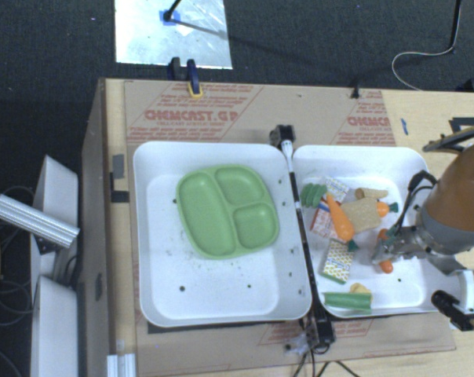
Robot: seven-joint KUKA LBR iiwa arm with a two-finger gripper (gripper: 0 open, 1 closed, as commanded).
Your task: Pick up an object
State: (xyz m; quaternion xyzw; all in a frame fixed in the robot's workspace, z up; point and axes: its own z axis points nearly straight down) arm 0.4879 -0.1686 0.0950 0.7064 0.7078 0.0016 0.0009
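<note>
The right bin (410,163) holds a heap of toy food: an orange carrot (341,220), a tan bread slice (364,214), a green leafy piece (313,195), a printed packet (337,261) and a green cucumber (348,301). My gripper (384,250) reaches down into this bin on its right side, just right of the bread slice. A small orange piece (387,267) lies directly under it, and I cannot tell whether the two touch. The arm's orange band (461,203) rises above the bin's right edge.
The left bin (154,289) carries a green divided plate (226,210). A black divider bar (298,218) runs between the bins. The cardboard-covered bench (221,112) lies behind them, with a metal rail (33,217) off to the left.
</note>
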